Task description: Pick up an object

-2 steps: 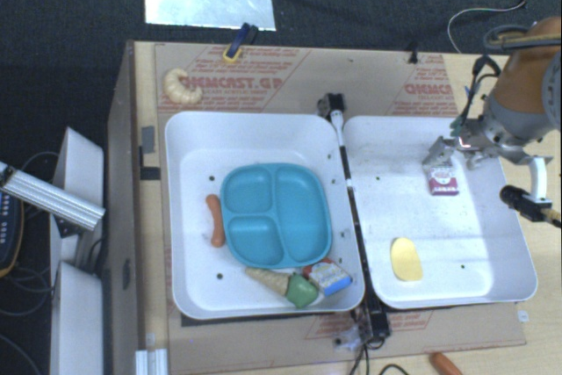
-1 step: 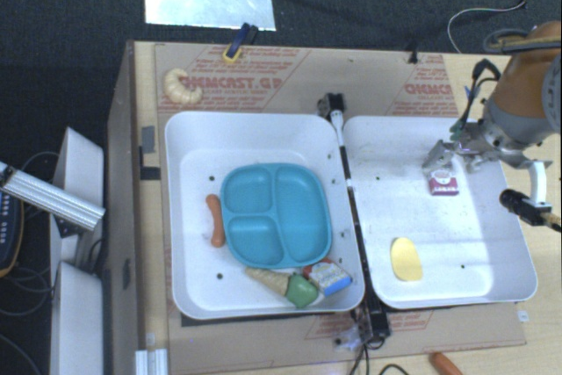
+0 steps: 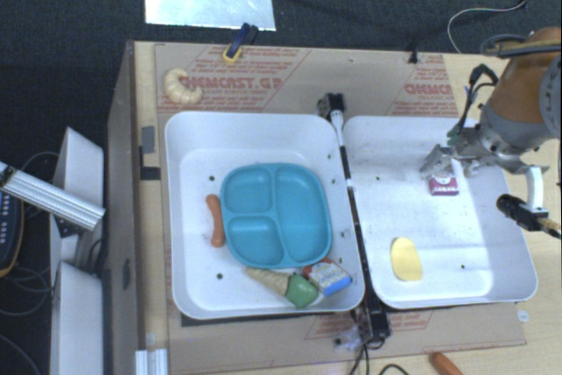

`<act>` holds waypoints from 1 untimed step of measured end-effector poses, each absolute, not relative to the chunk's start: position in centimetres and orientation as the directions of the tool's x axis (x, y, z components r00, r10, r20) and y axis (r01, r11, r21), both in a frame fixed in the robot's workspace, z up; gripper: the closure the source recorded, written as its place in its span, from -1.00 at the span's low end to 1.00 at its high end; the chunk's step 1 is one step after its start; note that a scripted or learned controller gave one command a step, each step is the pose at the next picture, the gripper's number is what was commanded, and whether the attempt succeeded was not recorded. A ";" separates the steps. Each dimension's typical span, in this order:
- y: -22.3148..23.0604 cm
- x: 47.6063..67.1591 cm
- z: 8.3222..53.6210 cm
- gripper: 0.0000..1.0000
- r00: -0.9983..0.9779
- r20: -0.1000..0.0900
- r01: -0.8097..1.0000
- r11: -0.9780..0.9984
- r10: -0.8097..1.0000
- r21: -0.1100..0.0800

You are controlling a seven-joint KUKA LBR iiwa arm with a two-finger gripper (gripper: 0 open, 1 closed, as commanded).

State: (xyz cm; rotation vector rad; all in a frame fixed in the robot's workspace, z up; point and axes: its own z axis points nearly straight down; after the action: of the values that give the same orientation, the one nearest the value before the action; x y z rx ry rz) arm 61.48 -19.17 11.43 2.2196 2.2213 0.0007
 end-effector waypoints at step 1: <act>-19.2 61.6 12.5 1.00 -0.002 -0.001 1.000 0.002 1.000 0.005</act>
State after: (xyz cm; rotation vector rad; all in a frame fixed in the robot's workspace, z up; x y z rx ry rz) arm 61.58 -19.19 12.54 2.2165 2.2202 0.0038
